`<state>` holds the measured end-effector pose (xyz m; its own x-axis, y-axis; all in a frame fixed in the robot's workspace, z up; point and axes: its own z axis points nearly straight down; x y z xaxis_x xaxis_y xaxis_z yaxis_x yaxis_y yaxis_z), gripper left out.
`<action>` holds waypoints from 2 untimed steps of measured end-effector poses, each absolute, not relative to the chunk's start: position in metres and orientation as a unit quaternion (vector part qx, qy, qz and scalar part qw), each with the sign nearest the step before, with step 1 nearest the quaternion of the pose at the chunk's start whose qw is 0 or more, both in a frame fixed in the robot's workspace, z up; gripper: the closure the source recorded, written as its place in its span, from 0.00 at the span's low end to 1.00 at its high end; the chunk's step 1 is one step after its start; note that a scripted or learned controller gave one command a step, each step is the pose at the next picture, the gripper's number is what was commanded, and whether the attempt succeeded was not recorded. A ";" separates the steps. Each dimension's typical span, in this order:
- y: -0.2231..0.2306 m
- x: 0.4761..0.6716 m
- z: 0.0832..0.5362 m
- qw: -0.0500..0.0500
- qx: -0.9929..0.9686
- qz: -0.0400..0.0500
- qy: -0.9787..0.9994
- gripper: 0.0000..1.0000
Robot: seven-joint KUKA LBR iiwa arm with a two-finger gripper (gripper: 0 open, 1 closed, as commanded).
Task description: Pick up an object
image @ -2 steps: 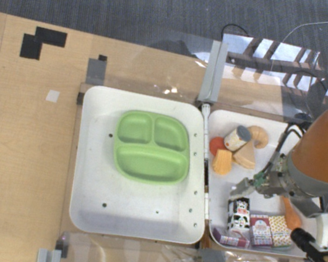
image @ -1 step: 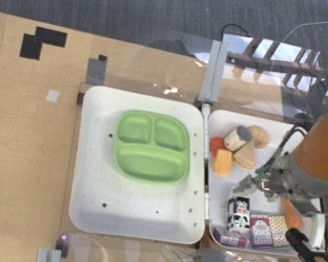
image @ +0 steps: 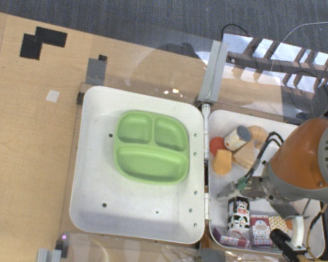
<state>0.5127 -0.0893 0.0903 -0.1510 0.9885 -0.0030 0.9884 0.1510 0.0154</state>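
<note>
Pincer (image: 238, 189) low in right bin (image: 321, 239); can't tell its state. Small black-and-white carton (image: 238, 213) just below it: light, stiff, crushable. Grip its flat sides. Green tray (image: 151, 147) well left.

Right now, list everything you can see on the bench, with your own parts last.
White bins: 2, side by side, left bin, right bin.
Divided plate: 1, green, middle of left bin.
Cylinder block: 1, pale wood, top of right bin.
Red piece: 1, right bin, by the dividing wall.
Orange block: 1, below the red piece.
Cow-print carton: 1, black and white, lower right bin.
Red-and-white pack: 1, beside the carton.
Arm: 1, grey with orange band, over the right bin.
End effector: 1, low in the right bin above the carton.
</note>
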 end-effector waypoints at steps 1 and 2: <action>-0.078 0.488 0.185 0.002 0.678 0.002 0.735 0.00; -0.085 0.491 0.090 0.006 0.636 0.005 0.772 0.00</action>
<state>0.4915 -0.0853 0.0902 -0.1909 0.9816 -0.0037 0.9815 0.1909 0.0153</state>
